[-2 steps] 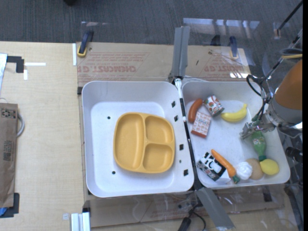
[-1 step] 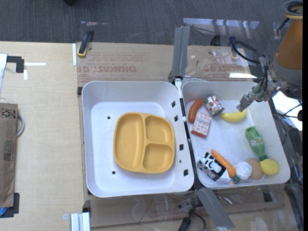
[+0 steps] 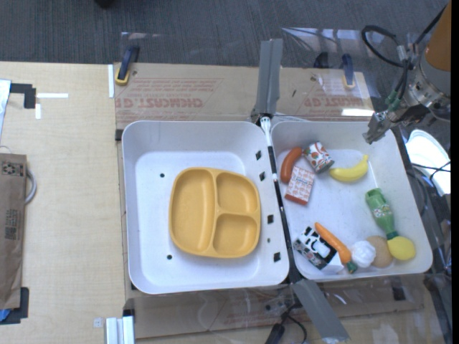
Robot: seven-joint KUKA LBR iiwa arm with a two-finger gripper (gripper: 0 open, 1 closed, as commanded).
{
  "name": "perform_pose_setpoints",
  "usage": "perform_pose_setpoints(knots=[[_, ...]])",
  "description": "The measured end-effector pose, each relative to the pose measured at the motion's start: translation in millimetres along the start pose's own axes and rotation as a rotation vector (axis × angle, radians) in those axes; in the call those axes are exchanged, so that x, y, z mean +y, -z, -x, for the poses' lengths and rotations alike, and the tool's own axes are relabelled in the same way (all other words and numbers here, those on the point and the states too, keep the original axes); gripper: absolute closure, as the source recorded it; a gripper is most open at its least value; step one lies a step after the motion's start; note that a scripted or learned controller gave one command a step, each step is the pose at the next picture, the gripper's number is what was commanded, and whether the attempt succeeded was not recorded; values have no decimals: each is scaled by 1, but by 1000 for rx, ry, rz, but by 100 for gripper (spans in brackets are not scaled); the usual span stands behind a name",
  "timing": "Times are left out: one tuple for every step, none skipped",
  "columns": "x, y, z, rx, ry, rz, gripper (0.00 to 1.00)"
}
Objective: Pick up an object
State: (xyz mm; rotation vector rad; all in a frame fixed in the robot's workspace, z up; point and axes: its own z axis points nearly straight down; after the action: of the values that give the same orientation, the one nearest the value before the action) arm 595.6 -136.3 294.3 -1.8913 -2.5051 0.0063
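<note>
The right bin (image 3: 418, 213) holds several toy foods: a red sausage (image 3: 289, 163), a small can (image 3: 318, 156), a banana (image 3: 349, 170), a red carton (image 3: 300, 185), a green bottle (image 3: 380, 209), a lemon (image 3: 402, 248), a carrot (image 3: 333, 243), a black-and-white box (image 3: 314, 249), a white ball (image 3: 363, 253) and a tan egg (image 3: 381, 253). My gripper (image 3: 375, 129) hangs above the bin's far right corner, up and to the right of the banana. Nothing is seen in it.
The left bin (image 3: 140, 192) holds a yellow divided plate (image 3: 215, 212). A grey post (image 3: 270, 77) stands behind the seam between the bins. Cables (image 3: 387, 45) trail near the arm at the upper right. A brown paper bag (image 3: 13, 221) lies at the far left.
</note>
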Motion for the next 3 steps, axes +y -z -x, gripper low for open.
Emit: perform_pose_setpoints(knots=[[9,-46,-42,1,0,-3,100],[-7,-38,-64,2,306,-1,100],[63,-55,-87,1,108,0,100]])
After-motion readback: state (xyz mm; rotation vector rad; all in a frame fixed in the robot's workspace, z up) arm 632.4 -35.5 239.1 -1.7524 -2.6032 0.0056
